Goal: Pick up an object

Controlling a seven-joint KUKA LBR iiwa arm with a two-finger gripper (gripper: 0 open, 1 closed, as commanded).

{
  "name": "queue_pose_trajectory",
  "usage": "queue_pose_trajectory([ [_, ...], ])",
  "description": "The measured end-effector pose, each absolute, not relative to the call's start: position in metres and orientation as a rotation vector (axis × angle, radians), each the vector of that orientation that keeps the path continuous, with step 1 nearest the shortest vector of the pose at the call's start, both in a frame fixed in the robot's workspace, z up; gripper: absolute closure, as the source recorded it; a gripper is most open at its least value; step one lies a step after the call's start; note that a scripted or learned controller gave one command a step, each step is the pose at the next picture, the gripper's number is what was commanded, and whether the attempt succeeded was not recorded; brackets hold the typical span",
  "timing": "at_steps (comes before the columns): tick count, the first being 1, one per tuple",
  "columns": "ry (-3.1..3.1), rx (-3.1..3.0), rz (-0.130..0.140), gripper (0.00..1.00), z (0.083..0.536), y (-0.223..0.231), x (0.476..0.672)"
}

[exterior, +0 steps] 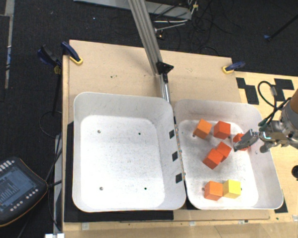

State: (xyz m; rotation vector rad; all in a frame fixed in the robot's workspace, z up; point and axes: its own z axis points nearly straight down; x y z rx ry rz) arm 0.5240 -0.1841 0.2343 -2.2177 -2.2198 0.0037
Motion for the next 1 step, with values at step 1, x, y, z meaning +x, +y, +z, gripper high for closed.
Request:
queue_pose_trajectory([
  [1,-2.222,-2.221,0.0,0.0,0.2364,-0.1842,0.5248],
])
